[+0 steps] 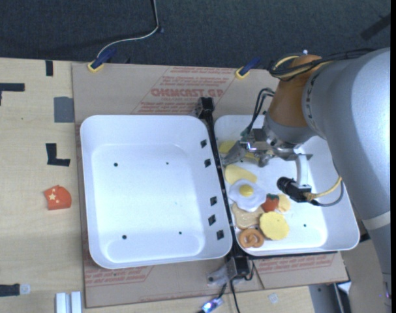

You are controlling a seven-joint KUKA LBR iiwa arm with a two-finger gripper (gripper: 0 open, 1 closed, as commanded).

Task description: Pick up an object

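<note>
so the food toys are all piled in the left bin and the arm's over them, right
Not the left one. The camera view shows the food toys piled in the right bin, with the arm over them.

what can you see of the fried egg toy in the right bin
The fried egg looks like a flat plastic toy: an irregular white disc with a round yellow yolk at its centre. It lies flat on the floor of the right bin, near the bin's left wall, within a cluster of play food. A pale yellow piece borders its upper edge, a small red piece sits at its right, and a tan piece lies just below it. The gripper is above it, apart.
</note>
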